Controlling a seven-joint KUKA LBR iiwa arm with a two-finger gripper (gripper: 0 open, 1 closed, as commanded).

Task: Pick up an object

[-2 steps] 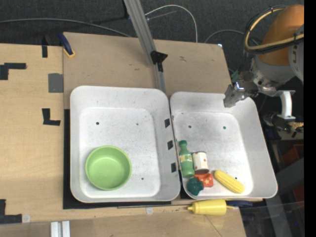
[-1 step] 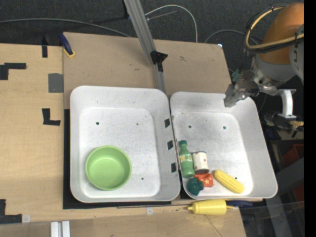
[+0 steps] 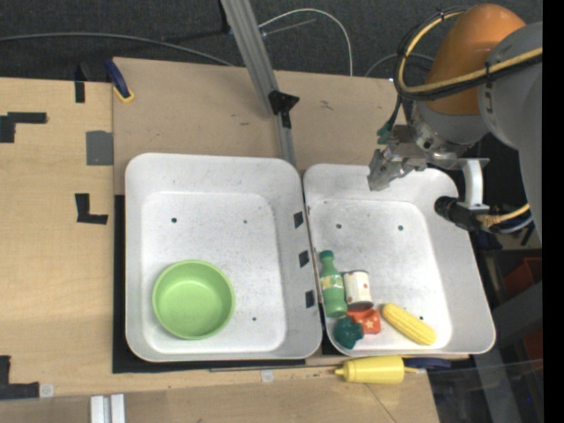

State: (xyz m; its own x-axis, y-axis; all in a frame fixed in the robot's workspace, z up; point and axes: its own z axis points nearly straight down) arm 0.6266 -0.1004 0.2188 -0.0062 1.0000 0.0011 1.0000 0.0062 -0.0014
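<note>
Camera view: I read the gripper (image 3: 385, 173) above the right bin's (image 3: 458, 311) far rim, carrying nothing; finger state I cannot tell. Candidate objects, green bottle (image 3: 331, 287) and corn cob (image 3: 408, 323), lie at the near edge. Approach, descent and grasp all remain.

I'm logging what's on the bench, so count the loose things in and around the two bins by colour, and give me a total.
Green: 3, the bowl, the bottle and a small dark green piece
Yellow: 2, the corn cob and the mustard bottle
White: 1, the small can
Red-orange: 1, a small piece
Total: 7
</note>
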